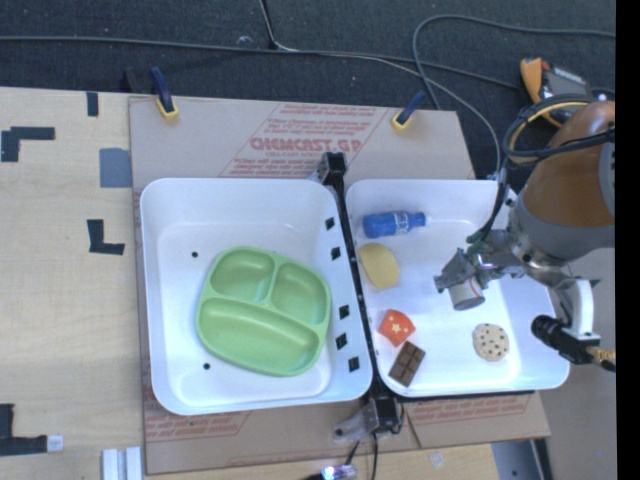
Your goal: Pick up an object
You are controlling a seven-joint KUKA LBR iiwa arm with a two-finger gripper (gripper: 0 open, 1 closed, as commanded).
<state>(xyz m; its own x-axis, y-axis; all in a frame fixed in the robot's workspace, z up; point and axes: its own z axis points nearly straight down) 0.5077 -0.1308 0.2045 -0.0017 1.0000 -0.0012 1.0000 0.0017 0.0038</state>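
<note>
The gripper [460,290] hung over the right bin [455,193], its state impossible to tell. The cookie [490,342] lay nearest, just below and slightly right of it; the yellow piece [379,265] sat farther off to its left.

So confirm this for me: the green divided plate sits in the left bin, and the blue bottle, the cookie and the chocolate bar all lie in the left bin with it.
Not quite. The green divided plate is in the left bin, but the blue bottle, the cookie and the chocolate bar lie in the right bin, as the camera view shows.
</note>
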